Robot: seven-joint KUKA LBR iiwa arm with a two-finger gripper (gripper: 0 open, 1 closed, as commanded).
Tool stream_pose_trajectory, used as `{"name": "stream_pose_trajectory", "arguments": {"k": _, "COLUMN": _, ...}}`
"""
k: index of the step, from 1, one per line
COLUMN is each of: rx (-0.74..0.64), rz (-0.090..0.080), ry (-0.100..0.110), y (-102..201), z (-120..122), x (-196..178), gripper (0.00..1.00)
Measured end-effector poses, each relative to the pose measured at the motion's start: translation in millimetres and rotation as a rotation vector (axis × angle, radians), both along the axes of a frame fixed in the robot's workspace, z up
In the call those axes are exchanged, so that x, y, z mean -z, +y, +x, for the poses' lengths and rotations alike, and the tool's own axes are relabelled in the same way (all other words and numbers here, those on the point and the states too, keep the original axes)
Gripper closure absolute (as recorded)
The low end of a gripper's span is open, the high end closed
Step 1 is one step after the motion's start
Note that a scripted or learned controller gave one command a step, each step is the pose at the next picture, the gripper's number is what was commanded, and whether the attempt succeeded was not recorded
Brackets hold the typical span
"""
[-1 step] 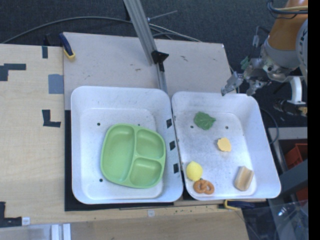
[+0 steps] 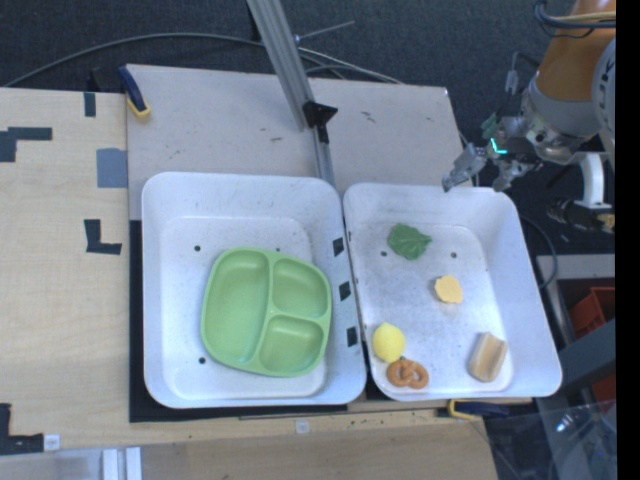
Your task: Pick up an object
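The right bin (image 2: 520, 258) holds several small objects: a green leaf-shaped piece (image 2: 408, 240) near the back, a yellow-orange chunk (image 2: 449, 289) in the middle, a yellow lemon (image 2: 388, 343), a brown pretzel (image 2: 407, 373) and a tan bread piece (image 2: 487, 356) at the front. My gripper (image 2: 482, 171) hangs over the bin's back right corner, above and apart from all the objects. Its two fingers stand spread with nothing between them.
The left bin (image 2: 160, 268) holds a green divided plate (image 2: 266, 311). A slanted metal pole (image 2: 285, 53) rises behind the bins. A blue-and-yellow clamp (image 2: 133, 92) sits at the board's back left corner. Cables run across the dark floor behind.
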State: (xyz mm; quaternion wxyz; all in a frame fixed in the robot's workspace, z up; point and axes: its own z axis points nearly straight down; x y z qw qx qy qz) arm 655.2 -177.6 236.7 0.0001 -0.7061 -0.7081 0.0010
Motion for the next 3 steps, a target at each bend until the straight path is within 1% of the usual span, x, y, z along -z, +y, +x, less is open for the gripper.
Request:
{"name": "stream_pose_trajectory", "arguments": {"k": 1, "rx": 0.002, "rz": 0.001, "ry": 0.005, "y": -7, "z": -3, "x": 48, "gripper": 0.0}}
{"name": "stream_pose_trajectory", "arguments": {"k": 2, "rx": 0.0, "rz": 0.002, "ry": 0.006, "y": -4, "z": -1, "x": 113, "gripper": 0.0}}
{"name": "stream_pose_trajectory", "arguments": {"k": 3, "rx": 0.0, "rz": 0.0, "ry": -0.002, "y": -3, "z": -1, "x": 149, "gripper": 0.0}}
